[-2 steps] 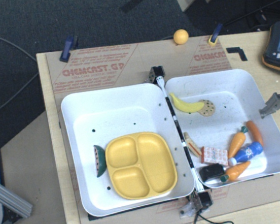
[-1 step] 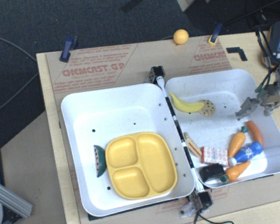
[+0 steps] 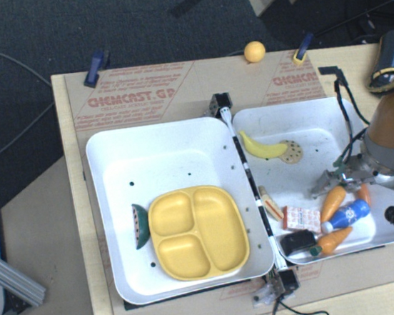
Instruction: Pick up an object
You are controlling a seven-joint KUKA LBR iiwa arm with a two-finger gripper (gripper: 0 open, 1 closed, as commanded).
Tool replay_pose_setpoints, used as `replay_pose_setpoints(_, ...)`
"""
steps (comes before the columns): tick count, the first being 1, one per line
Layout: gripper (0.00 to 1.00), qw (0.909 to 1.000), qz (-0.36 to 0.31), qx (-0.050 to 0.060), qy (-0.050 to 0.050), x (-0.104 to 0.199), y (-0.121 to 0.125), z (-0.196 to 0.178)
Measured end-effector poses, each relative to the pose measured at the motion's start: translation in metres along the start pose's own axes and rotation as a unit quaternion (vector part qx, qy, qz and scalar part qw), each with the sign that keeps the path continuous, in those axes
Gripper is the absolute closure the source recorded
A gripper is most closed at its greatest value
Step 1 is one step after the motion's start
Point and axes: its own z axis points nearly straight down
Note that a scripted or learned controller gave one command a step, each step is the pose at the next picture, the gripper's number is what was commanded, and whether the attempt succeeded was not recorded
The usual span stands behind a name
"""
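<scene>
Arm (image 3: 393, 127) comes in from the right over the right bin (image 3: 306, 113), orange band above the wrist; hand (image 3: 338, 179) sits low in the bin's right half, just above the carrots, and I can't tell whether it is open or closed. Nothing visibly between its tips. Right bin contents: banana (image 3: 262, 149) at the far left, round speckled cookie (image 3: 293, 151) touching its right end, an orange carrot (image 3: 331, 204) just below the hand, a blue-and-white bottle (image 3: 347, 215) lying beside it, a second carrot (image 3: 334, 240) at the near edge, a red-and-white packet (image 3: 300, 217) left of those, a black object (image 3: 299, 242) at the near-left corner. Left bin (image 3: 113, 200) holds a yellow divided plate (image 3: 196, 231) with three compartments, near-centre, and a watermelon slice toy (image 3: 141, 225) touching its left rim. On the desk (image 3: 76, 169) behind the bins: a small orange ball (image 3: 254, 51), and blue clamps at the far edge, one left (image 3: 95, 68).
</scene>
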Motion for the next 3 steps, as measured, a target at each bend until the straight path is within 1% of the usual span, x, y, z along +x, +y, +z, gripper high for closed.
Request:
replay_pose_setpoints(1,1.00,1.0000,0.001,-0.002,-0.001,-0.001,0.001,-0.011)
replay_pose_setpoints(2,1.00,1.0000,-0.001,-0.002,0.000,0.030,0.050,-0.062)
replay_pose_setpoints(3,1.00,1.0000,-0.001,-0.002,0.000,0.081,0.100,-0.097)
